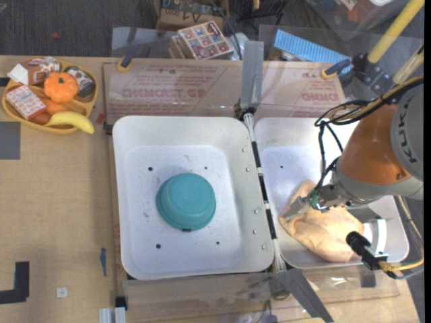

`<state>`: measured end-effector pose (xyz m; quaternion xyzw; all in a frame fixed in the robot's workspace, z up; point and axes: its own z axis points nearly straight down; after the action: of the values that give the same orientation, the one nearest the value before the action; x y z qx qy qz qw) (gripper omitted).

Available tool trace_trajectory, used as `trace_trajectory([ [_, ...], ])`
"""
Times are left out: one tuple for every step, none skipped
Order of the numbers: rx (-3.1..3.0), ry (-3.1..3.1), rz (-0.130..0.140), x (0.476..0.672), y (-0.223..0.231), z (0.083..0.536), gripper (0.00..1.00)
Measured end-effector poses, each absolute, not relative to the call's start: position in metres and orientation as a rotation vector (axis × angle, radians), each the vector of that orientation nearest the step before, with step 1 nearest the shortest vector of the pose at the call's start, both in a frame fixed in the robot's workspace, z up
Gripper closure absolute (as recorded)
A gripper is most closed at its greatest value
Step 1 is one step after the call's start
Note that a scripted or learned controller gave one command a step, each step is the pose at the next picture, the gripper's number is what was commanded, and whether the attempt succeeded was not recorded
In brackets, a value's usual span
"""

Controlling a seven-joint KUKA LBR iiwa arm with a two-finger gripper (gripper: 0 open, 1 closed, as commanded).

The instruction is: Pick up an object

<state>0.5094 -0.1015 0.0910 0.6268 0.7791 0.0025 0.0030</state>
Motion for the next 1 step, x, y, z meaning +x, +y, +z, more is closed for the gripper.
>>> trace_trajectory([
  [1.967,2.437,0.012,0.5106,-0.1023,0.1015,1.00],
])
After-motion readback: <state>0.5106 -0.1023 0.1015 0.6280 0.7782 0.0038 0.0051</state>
